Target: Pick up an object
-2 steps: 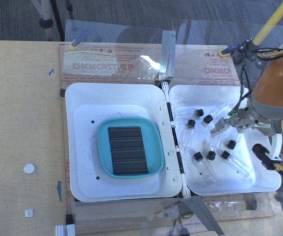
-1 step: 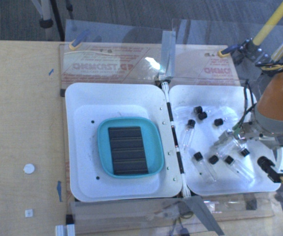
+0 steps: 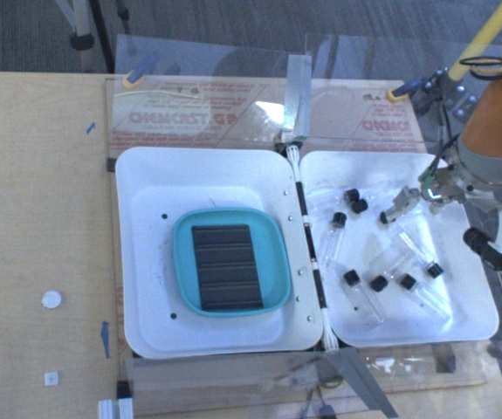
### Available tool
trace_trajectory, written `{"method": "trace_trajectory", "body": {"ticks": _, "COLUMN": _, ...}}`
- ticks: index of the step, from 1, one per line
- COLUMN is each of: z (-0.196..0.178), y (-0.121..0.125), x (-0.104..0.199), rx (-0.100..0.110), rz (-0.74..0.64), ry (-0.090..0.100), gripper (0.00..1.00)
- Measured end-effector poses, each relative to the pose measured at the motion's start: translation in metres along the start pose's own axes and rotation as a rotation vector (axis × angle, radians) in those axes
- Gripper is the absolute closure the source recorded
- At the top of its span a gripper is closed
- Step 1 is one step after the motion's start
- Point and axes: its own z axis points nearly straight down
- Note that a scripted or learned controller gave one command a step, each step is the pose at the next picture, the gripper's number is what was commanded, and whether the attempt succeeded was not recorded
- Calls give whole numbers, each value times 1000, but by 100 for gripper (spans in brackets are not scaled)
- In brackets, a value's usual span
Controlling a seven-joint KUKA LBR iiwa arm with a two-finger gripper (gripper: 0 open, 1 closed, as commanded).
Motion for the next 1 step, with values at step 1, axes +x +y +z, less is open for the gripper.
{"method": "trace_trajectory", "body": {"ticks": 1, "z": 40, "y": -3, "x": 26, "rx": -2, "rz": -3, "ry": 0, "gripper": 0}}
